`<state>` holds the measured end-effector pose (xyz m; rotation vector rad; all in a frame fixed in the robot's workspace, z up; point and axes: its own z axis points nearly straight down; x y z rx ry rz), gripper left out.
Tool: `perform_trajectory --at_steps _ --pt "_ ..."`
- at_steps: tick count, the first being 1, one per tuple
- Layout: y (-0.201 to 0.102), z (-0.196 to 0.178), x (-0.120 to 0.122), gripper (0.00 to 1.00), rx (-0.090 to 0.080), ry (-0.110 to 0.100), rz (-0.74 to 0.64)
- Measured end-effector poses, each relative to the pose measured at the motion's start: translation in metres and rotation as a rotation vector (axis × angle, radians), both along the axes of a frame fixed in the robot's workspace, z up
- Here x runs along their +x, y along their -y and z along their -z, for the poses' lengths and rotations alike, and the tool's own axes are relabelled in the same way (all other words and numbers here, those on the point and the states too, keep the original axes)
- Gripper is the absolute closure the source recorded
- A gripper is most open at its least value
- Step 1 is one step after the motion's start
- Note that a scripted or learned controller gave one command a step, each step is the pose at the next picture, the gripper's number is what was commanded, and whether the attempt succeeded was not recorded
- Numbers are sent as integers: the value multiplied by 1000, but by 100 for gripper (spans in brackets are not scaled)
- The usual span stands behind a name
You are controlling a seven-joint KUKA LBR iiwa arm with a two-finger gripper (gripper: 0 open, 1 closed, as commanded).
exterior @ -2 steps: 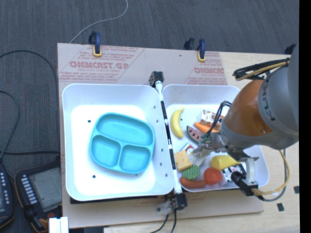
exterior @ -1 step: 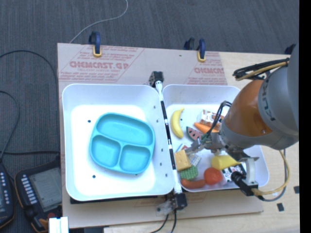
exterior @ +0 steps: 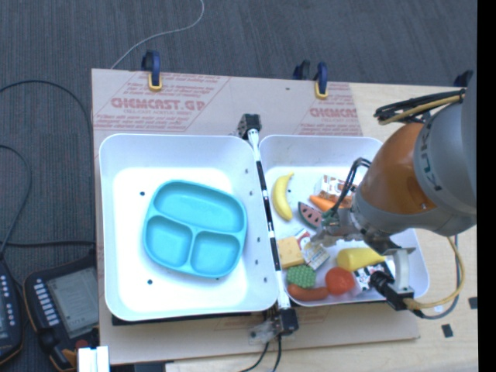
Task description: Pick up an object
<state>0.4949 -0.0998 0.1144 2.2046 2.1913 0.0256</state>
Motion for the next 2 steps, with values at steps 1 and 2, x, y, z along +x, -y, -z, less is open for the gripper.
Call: perform_trajectory --at_steps 1,2 --pt "0 0 0 0 0 0 0" --pt "0 -10 0 100 0 0 0"
